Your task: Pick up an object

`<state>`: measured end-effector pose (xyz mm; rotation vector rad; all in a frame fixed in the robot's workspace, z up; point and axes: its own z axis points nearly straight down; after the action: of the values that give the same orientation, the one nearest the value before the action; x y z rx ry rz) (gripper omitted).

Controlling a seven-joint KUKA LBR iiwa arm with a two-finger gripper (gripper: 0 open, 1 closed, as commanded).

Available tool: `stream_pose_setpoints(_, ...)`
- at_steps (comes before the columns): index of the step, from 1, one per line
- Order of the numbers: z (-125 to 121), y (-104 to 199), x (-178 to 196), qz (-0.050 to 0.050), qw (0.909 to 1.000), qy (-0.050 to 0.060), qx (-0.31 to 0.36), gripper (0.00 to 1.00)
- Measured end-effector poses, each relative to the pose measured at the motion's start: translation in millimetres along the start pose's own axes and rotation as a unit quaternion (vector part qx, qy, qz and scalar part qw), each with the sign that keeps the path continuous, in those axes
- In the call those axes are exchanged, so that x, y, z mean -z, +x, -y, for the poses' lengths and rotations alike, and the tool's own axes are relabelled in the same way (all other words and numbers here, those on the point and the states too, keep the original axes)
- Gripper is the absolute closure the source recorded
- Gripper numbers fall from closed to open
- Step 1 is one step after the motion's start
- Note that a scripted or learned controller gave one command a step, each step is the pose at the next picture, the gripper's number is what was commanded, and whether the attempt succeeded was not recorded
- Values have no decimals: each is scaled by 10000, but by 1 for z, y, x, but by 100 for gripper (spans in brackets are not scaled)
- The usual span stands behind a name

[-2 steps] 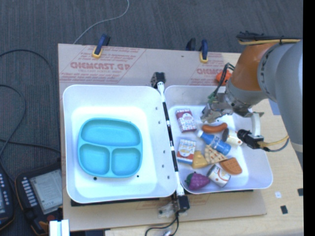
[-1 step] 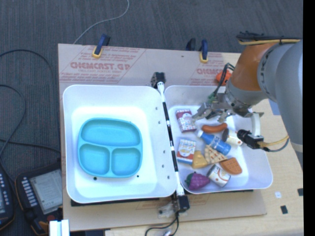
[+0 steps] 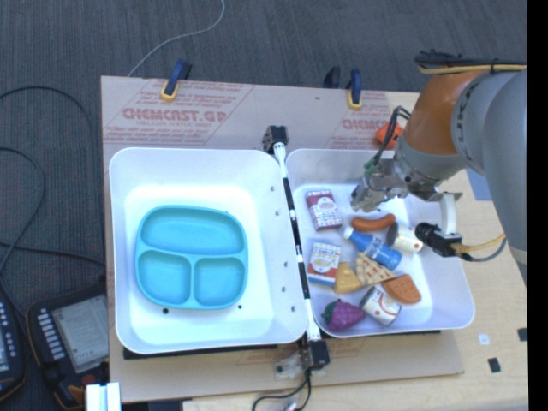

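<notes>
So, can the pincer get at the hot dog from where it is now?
Probably yes. The pincer hangs over the right bin, just above and left of the hot dog, whose top is uncovered. The blue bottle lies close beside it, which may crowd a grasp.
</notes>
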<state>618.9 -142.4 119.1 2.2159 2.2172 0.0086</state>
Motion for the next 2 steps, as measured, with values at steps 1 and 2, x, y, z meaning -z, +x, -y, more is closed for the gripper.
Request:
stream_pose_setpoints(1, 0, 0, 0, -1, 10000, 1, -1, 0)
stream_pose_setpoints(2, 65, 4, -31, 9, 10000, 11, -2, 0)
